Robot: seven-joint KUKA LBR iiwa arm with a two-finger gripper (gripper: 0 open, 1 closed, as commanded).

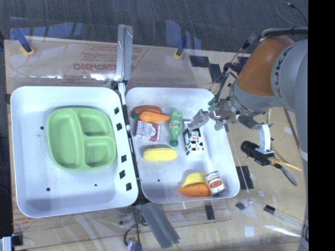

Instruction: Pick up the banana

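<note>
Banana (192, 180) lies near the front right corner of the right bin (157, 190), touching a carrot (194, 190) on its front side, a small can (214, 182) just beside both on the right. Hand (198, 120) is over the right bin near its right edge, above a cow-print carton (194, 143); whether it is apart or together I cannot tell, and nothing is visibly between its tips. Mid-bin: corn cob (159, 154). Toward the back edge: green bottle (175, 127), red-and-white packet (147, 130), second carrot (154, 117) with a brownish item (147, 109) behind it. Left bin (26, 192) carries a green divided tray (81, 138). Both bins sit side by side on the counter (63, 61).
</note>
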